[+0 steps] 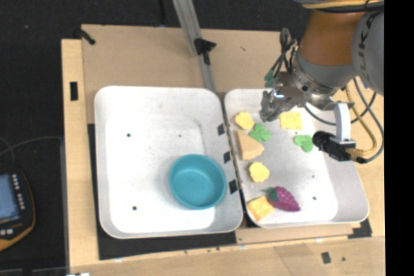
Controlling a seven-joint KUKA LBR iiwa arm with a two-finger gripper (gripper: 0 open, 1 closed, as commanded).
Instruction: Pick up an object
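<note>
The bench (149, 55), a tan board, fills the middle of the frame and carries two shallow white bins side by side. The left bin (129, 119) sits at centre left and holds a blue bowl (197, 181) near its lower right corner. The right bin (323, 191) sits at centre right and holds the small toy pieces. The arm (336, 22), grey and orange, reaches in from the upper right, and its gripper (272, 110) hangs over the upper left part of the right bin; whether the claw is apart or together cannot be told.

Among the pieces, a tan wedge (250, 147) lies by the bin's left wall, with a purple grape bunch (284, 199) toward the lower middle. A yellow block (260, 208) touches the grapes on their left. A yellow square (291, 120) lies just right of the gripper, a yellow lump (244, 120) just left of it, and another yellow lump (259, 172) lies below the wedge. A green piece (261, 133) lies under the gripper, another green piece (303, 142) further right.
</note>
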